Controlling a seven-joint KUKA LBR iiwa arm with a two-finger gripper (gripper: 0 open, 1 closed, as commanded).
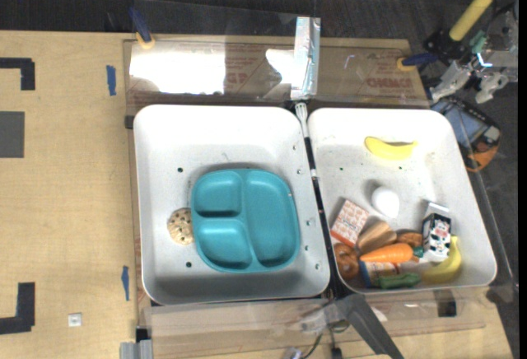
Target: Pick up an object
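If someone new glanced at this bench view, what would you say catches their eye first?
Most likely the teal divided plate in the middle of the left bin, with a speckled cookie at its left edge. Next comes the right bin: a banana lies alone near its far side and a white ball in its middle, while a carrot and small cartons crowd its near edge.

Banana (389, 148) (yellow) in right bin (329, 128).

bench (58, 209): tan board | on it: left white bin (156, 135), right white bin (346, 128), side by side
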